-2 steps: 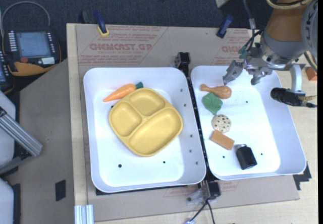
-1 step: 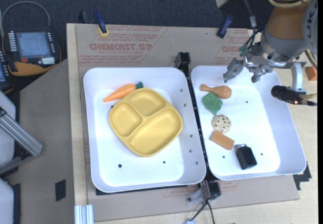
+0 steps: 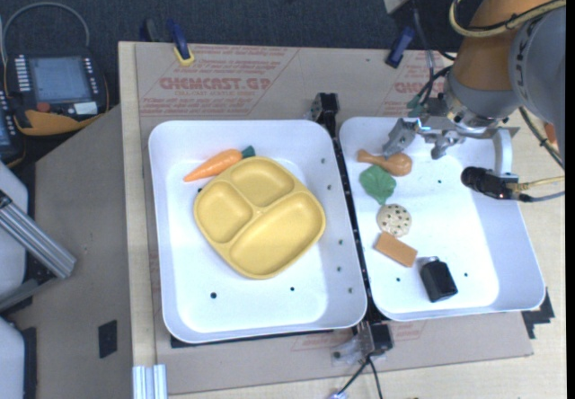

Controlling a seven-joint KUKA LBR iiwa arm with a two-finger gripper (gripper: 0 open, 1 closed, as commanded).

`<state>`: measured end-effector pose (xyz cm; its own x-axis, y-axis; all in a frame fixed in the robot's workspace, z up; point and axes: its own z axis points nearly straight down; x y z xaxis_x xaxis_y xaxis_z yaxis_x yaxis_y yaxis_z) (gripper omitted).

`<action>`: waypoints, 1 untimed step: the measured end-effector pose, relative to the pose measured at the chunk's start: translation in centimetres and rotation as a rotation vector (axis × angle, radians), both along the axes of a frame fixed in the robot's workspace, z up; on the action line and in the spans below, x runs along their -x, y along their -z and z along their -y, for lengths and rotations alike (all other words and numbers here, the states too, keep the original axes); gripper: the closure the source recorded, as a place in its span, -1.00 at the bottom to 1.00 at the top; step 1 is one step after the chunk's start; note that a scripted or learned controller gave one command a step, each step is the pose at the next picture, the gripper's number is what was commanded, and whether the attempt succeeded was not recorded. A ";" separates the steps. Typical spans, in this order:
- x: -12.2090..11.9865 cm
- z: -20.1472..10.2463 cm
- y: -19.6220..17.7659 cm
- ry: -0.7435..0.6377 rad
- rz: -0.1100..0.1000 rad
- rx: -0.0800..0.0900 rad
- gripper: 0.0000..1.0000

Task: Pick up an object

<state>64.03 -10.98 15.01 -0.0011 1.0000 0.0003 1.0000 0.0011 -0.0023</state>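
In the right bin lie a brown drumstick, a green leafy piece, a speckled cookie, a tan wedge and a black block. My gripper hovers over the bin's far left corner, open, with nothing between its fingers. Its left finger stands just above the drumstick's thick end. An orange carrot rests in the left bin against a yellow divided plate.
The arm's orange band and grey wrist lean in from the upper right. A black cable end hangs over the right bin. A black clamp sits between the bins at the far edge.
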 end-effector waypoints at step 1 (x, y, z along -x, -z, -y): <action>0.7 -0.2 6.1 0.001 -0.004 -0.001 -1.00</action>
<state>63.32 -10.78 8.86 0.0001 1.0000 0.0011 1.0000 -0.0001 -0.0064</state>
